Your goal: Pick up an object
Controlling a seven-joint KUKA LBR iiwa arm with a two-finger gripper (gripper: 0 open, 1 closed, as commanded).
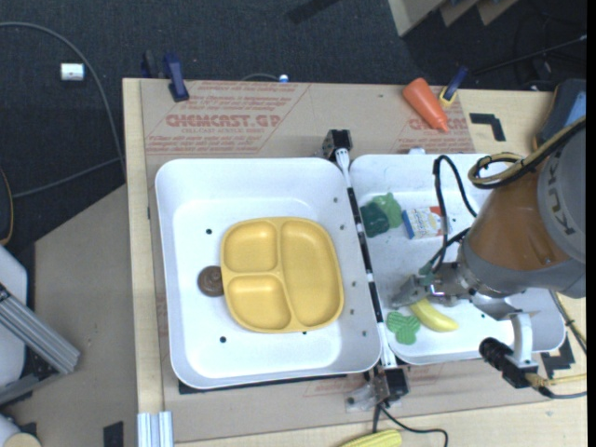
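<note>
In the right bin (521, 343) a yellow toy banana (435, 318) lies near the front left, with a small green toy (403, 325) touching its left end. My gripper (424, 291) is low in this bin, just above and behind the banana. Nothing shows held in it. A dark green block (377, 216) and a white packet with red and blue print (425, 223) lie at the back of the same bin. The grey arm with its orange band (507, 236) covers the bin's right half.
The left bin (177, 250) holds a yellow divided plate (281, 274) with a brown round piece (210, 280) at its left edge. An orange item (426, 105) and a blue clip (174, 76) lie on the board behind the bins. A black cable (445, 177) loops over the right bin.
</note>
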